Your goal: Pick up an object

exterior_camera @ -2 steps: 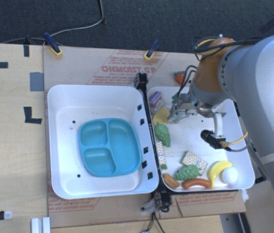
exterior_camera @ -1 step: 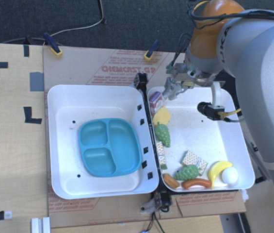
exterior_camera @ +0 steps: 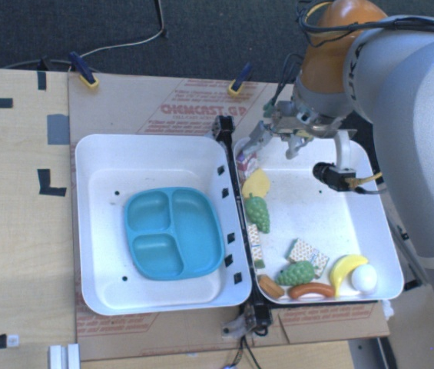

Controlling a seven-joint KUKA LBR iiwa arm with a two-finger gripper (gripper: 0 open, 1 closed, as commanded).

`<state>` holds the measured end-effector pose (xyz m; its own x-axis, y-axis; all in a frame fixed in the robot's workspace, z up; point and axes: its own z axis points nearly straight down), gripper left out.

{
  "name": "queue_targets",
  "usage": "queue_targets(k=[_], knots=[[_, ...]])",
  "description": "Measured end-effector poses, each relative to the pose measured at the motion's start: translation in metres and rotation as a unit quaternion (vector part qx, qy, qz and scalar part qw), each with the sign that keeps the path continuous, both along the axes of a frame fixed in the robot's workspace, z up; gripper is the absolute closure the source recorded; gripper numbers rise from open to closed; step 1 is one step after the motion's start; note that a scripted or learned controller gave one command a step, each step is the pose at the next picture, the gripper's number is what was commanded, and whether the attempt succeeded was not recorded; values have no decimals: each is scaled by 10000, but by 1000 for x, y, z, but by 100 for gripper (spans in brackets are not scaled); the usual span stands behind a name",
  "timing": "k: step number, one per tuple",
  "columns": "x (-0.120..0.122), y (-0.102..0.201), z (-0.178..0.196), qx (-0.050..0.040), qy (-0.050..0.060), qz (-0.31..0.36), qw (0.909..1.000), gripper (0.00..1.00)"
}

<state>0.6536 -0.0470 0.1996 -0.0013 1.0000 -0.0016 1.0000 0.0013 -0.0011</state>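
Toy food lies along the near edge of the right bin while the gripper hangs over its far left corner.

Nearest the camera sit a red-orange plastic sausage (exterior_camera: 311, 290), a bumpy green toy vegetable (exterior_camera: 297, 272), a yellow banana (exterior_camera: 345, 270) and a white egg (exterior_camera: 364, 278). Farther back, against the left wall, lie a yellow rounded piece (exterior_camera: 256, 183) and a green leafy piece (exterior_camera: 258, 213), just near of the two-finger gripper (exterior_camera: 279, 138). I cannot tell how its fingers stand. A clean grab probably means dropping straight onto the yellow piece, clear of the wall. The shallow white right bin (exterior_camera: 382, 221) stands beside a left bin (exterior_camera: 86, 229) holding a blue divided plate (exterior_camera: 174, 231), on cardboard over a pale bench.
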Motion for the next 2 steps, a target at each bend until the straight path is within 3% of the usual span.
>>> queue_targets(k=[1,2], knots=[[14,-100,0,-9,2,-21,10000,0],[-120,-62,-37,13,13,-6,10000,0]])
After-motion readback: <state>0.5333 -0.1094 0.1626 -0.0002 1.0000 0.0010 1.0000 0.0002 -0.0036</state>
